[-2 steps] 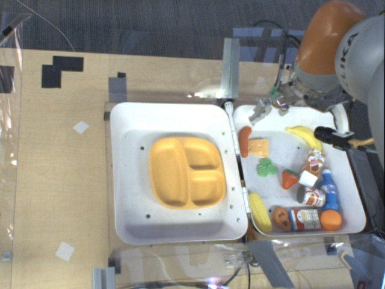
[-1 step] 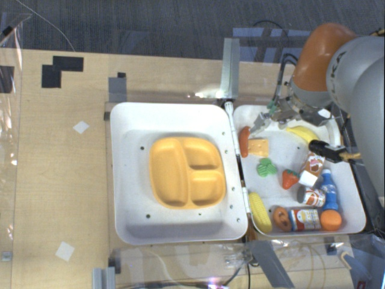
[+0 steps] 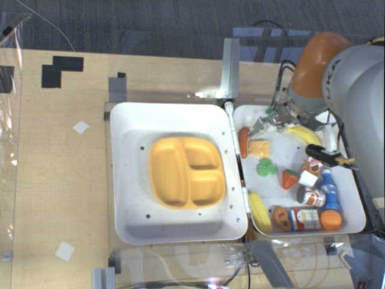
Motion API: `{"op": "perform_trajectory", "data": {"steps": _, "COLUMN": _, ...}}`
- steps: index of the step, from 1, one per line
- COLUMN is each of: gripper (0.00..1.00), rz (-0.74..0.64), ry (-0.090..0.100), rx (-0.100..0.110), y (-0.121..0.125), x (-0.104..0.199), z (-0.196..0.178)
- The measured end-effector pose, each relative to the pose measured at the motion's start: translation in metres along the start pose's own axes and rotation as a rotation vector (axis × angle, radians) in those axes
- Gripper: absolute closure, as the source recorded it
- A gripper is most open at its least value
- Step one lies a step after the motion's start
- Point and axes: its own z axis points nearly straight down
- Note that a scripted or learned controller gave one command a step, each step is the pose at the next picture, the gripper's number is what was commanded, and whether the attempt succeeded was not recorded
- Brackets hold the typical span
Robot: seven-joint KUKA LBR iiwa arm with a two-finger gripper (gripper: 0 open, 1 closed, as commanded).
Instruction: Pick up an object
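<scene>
Just below the fingers [image 3: 269, 118] lies a cracker [image 3: 259, 148] — their state I cannot tell; beside it the sausage [image 3: 243, 142] could block a descent.

From my feed: light wood bench top [image 3: 60, 179] fills most of the view, pale grain, evenly lit. Dark grey carpet floor [image 3: 150, 11] runs along the 12 o'clock edge. Black tape marks [image 3: 60, 70] sit on the wood toward 10 o'clock, stepped in shape. Small pale square stickers [image 3: 80, 126] lie at 9 o'clock and another toward 7 o'clock. A metal bracket post [image 3: 231, 68] stands upright near 12 o'clock, with a bright glare at its foot. A clear plastic panel [image 3: 12, 101] edges the 9 o'clock side. Grey brackets and thin cables [image 3: 237, 261] show at 6 o'clock.
</scene>
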Motion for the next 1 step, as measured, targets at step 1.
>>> {"op": "perform_trajectory", "data": {"steps": 1, "gripper": 0.0, "rz": 0.078, "ry": 0.001, "rx": 0.0, "y": -0.0218, "x": 0.016, "z": 0.0015}}
